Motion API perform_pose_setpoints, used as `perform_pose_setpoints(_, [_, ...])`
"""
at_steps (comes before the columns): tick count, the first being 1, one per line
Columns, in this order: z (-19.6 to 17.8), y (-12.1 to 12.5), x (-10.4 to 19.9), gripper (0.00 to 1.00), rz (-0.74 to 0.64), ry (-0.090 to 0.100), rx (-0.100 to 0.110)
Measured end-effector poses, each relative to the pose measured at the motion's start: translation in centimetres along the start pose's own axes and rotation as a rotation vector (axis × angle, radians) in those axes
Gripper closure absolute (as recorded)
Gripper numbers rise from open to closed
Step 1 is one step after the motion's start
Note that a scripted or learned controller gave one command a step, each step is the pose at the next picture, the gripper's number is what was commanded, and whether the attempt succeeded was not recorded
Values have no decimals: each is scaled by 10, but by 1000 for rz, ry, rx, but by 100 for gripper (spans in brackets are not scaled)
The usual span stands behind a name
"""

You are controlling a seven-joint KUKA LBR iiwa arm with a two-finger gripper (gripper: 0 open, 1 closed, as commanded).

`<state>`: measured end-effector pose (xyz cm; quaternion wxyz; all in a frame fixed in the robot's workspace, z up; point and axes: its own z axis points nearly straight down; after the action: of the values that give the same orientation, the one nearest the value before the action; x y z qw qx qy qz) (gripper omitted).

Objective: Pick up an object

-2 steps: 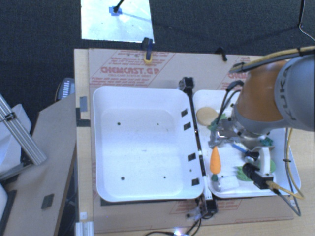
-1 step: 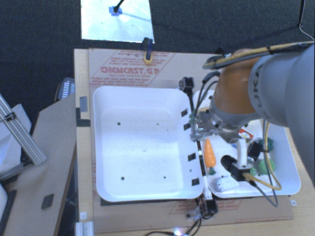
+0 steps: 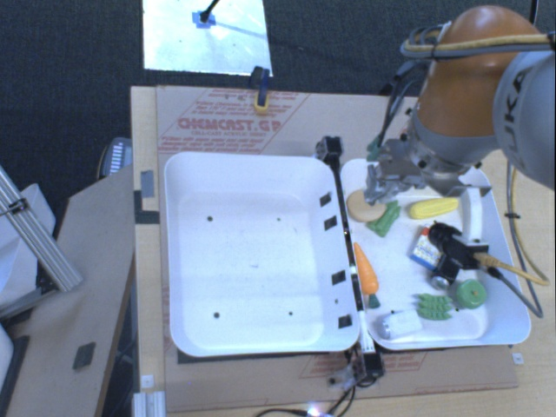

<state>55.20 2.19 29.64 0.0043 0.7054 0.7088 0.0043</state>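
My gripper [image 3: 375, 195] hangs low over the far left part of the right bin [image 3: 504, 320]. Its tip is right at a tan round disc [image 3: 359, 206], and a green piece [image 3: 385, 219] lies just in front of it. A yellow banana-like piece [image 3: 432, 208] lies a little to the right. I cannot see anything held in the gripper.
The right bin also holds an orange carrot [image 3: 367, 272], a blue and white box [image 3: 423, 250], a white cylinder [image 3: 472, 215], a green round piece [image 3: 472, 294], a green ridged piece [image 3: 432, 306] and a white piece [image 3: 399, 323]. The left bin [image 3: 182, 181] stands beside it.
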Motion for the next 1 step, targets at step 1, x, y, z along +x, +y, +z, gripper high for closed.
perform_pose_setpoints(1, [114,-23,123,100,-9,3,20])
